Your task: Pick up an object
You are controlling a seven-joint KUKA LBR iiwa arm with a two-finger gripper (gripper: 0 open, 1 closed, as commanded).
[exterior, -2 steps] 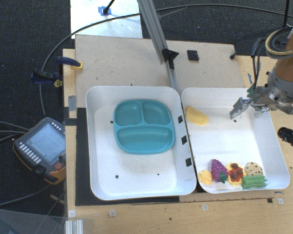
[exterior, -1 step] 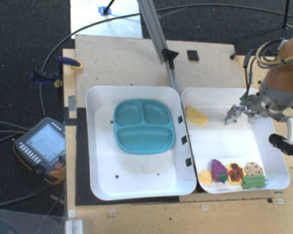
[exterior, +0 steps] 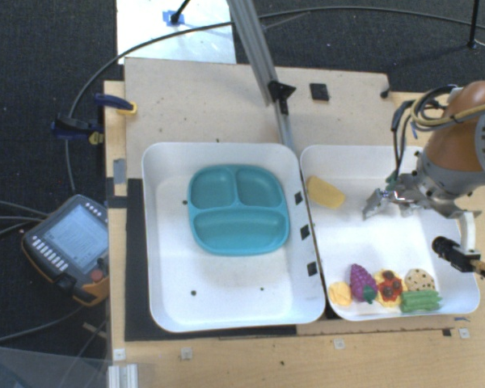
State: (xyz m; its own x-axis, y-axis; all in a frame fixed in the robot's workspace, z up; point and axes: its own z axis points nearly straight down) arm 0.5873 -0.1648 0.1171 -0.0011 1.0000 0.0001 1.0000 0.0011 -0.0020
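Toys made of soft plastic food sit in the right white bin [exterior: 364, 241], and any one of them could be the pick. A pale yellow wedge-shaped block [exterior: 326, 192] lies alone near the top left of that bin. Along the bottom edge sit a purple grape bunch [exterior: 360, 282], a small pizza slice [exterior: 388, 286], a spotted cookie [exterior: 420, 279], a green bean pod [exterior: 421, 300] and a little yellow round piece [exterior: 339, 293].

The metal two-finger gripper [exterior: 380, 204] hangs over bare bin floor at the middle right of the frame, right of the yellow block. Its fingers look a bit apart, with nothing between them.

If it goes straight down here, I think it grabs only air (the block is off to its left). The bottom toys are crowded close, so a grab there could push the neighbours away. The teal divided plate [exterior: 238, 210] rests in the left white bin [exterior: 170, 281].
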